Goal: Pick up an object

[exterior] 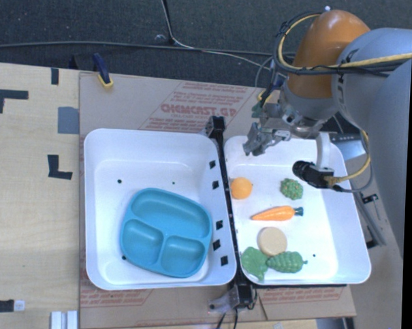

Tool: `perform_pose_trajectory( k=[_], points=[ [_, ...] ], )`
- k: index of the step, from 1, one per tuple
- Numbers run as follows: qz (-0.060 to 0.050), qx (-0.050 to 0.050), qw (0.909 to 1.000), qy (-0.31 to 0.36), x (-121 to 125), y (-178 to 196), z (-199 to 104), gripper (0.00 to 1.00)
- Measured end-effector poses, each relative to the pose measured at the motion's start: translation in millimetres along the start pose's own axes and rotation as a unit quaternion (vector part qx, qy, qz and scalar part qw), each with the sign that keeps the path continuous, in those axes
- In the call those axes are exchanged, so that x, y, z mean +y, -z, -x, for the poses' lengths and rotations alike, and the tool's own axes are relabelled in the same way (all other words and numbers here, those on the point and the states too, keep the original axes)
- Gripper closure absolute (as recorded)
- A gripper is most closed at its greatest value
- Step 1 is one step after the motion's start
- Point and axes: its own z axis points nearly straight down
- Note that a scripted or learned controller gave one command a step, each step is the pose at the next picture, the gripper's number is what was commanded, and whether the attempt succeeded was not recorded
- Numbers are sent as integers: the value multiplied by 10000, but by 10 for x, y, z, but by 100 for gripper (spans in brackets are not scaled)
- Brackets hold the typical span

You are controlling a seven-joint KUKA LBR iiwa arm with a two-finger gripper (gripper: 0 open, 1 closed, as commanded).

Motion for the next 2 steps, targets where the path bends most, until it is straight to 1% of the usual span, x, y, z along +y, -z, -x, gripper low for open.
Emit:
perform_pose_trajectory(
  k=[1,2],
  points=[
    [-5,-3,10000,-4,-22,-104,-521,100],
    [4,-3,10000,-1,-116,21,-1010,100]
  ],
)
